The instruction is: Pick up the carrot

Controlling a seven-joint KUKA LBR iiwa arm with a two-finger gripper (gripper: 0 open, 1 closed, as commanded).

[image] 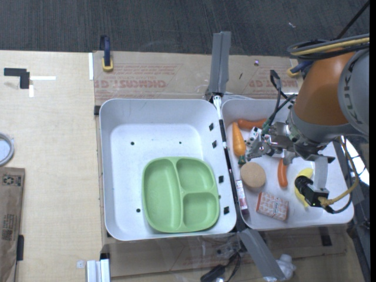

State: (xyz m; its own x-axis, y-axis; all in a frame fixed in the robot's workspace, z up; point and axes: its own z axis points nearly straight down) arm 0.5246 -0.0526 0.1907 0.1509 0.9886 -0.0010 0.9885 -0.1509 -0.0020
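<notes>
The carrot, orange and tapered, lies along the left wall of the right bin, its length running near to far. My gripper hangs low over that bin just right of the carrot, near its lower half. The wrist and its cables hide the gripper's tip. Nothing visibly sits in its grasp.
Behind the carrot lies an orange stick. A tan round object, a small orange-red piece, a yellow object and a red patterned packet crowd the right bin's front. The left bin holds a green divided plate.
</notes>
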